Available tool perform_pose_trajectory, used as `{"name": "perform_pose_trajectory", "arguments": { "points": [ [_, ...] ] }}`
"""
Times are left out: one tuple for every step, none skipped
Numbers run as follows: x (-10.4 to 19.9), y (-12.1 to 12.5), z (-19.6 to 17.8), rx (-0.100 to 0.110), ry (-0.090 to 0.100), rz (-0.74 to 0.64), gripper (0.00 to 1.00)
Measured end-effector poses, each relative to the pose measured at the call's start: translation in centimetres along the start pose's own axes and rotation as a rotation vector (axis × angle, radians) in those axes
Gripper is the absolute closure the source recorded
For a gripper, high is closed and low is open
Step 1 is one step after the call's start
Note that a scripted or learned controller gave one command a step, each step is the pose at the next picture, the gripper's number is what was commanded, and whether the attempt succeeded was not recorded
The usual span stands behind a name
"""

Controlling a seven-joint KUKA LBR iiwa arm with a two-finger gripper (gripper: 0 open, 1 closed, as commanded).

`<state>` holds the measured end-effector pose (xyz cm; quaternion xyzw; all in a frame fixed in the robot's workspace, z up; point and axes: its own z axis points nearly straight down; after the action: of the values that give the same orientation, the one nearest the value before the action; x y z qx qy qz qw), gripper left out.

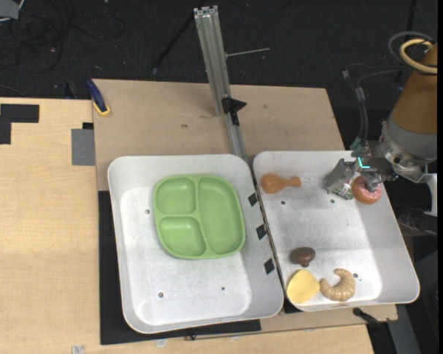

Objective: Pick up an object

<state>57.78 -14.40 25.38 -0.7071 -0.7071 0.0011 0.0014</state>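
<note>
Pink donut (368, 191) just beside the jaws

Overhead light, even and moderate. White bins (207, 308) bright, no hard glare; shadows faint. Background dark. Slightly soft focus, grainy throughout.

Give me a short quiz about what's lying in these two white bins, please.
1. True or false: the green divided plate lies in the right bin.
2. Which item lies nearest the tool? A) croissant B) pink doughnut C) brown piece
3. Fill in: the yellow piece lies beside the ____ at the right bin's near edge.

Key: 1 false, it lies in the left bin; 2 B; 3 croissant.
</note>
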Motion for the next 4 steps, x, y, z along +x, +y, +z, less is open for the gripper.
{"name": "perform_pose_trajectory", "arguments": {
  "points": [
    [0.0,0.1,-0.1,-0.002,0.000,0.000,0.00],
    [-0.8,0.2,5.9,0.005,0.001,0.001,0.00],
    [-1.4,-0.8,11.5,0.006,0.002,0.001,0.00],
    [-1.5,-0.6,15.2,-0.007,-0.002,0.001,0.00]
  ]
}}
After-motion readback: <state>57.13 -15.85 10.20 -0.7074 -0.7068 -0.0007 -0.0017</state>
